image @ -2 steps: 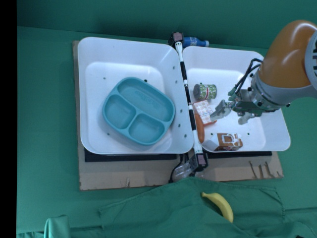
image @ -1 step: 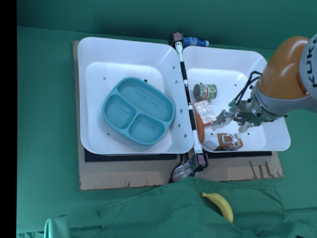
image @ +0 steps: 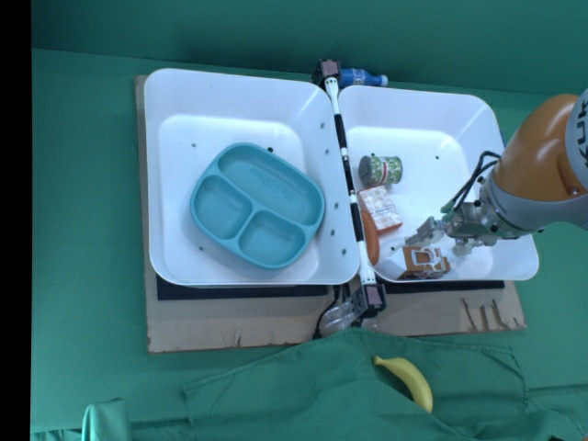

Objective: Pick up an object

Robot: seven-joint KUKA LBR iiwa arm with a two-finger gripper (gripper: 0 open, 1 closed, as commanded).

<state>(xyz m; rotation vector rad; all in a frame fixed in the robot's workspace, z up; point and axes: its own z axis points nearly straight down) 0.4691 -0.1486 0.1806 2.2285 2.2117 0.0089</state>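
My gripper (image: 443, 238) hangs low in the right bin (image: 478, 118), near its front edge, on the grey arm with the orange band (image: 549, 150) that comes in from the right. A small brown and orange box (image: 425, 262) lies just below and left of it, so close that I cannot tell if they touch. Further left lie a red and white packet (image: 379, 210) and an orange stick-shaped item (image: 370, 237) by the bin's left wall. A green can (image: 380, 169) lies behind them.
A blue divided plate (image: 257, 205) lies in the left bin (image: 184, 99). A blue bottle (image: 358, 78) sits on the bench behind the bins. A yellow banana (image: 409, 379) rests on the green cloth in front. A black and white bar (image: 345, 173) runs between the bins.
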